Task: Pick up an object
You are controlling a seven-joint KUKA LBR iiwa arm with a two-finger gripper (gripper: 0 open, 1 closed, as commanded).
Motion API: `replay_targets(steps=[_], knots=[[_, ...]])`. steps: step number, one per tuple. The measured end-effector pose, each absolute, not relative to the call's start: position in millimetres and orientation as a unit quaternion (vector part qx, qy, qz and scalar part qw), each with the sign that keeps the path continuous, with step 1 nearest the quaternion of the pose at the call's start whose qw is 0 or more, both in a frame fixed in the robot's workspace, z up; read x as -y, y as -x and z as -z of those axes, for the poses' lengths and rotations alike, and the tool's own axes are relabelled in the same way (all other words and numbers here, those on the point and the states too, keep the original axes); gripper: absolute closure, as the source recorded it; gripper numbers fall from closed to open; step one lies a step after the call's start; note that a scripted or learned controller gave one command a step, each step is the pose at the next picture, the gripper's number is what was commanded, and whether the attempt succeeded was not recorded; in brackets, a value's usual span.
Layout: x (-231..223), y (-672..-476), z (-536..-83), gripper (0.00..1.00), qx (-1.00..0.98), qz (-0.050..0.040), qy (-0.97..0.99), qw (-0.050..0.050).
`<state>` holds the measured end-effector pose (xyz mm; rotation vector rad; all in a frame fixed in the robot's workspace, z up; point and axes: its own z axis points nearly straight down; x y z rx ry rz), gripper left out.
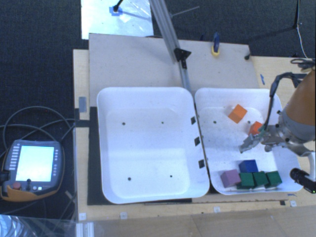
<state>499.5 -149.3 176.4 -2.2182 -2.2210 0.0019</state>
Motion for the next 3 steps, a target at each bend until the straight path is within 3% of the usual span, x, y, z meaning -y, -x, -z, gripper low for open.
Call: replay_targets(steps=[2, 3], knots=[[138, -500.6, -88, 0.00, 0.708, -0.0004, 0.706, 0.001], [139, -502.6, -101, 1.00, 0.709, 0.0014, 0.705, -0.001]])
